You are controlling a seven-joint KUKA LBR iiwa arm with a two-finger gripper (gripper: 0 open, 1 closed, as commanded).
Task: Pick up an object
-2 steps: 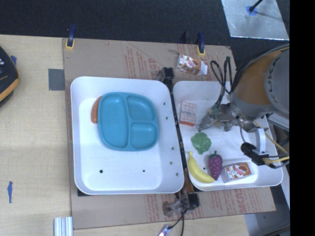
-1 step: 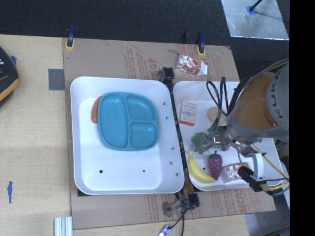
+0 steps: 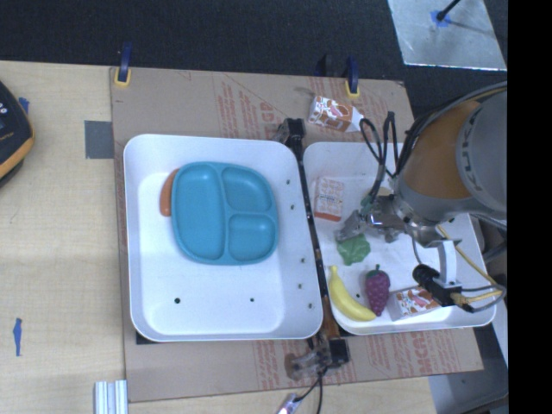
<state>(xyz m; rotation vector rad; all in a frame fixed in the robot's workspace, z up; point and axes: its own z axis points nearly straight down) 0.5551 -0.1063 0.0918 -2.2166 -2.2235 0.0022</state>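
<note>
Leftmost, the left bin (image 3: 142, 300) holds a blue divided plate (image 3: 226, 212) with an orange thing (image 3: 165, 195) tucked under the plate's left edge. Right of it, the right bin (image 3: 483, 317) holds a small carton (image 3: 329, 197), a green toy (image 3: 353, 249), a banana (image 3: 348, 297) and a purple grape bunch (image 3: 377, 289). The gripper (image 3: 366, 221) hangs just above the green toy, touching or nearly so; whether it is wide or narrow I cannot tell. The green toy looks the nearest target, lying toward the banana from the gripper. The banana's long axis runs along the bin's near-left corner, close to the wall, leaving little room there.
</note>
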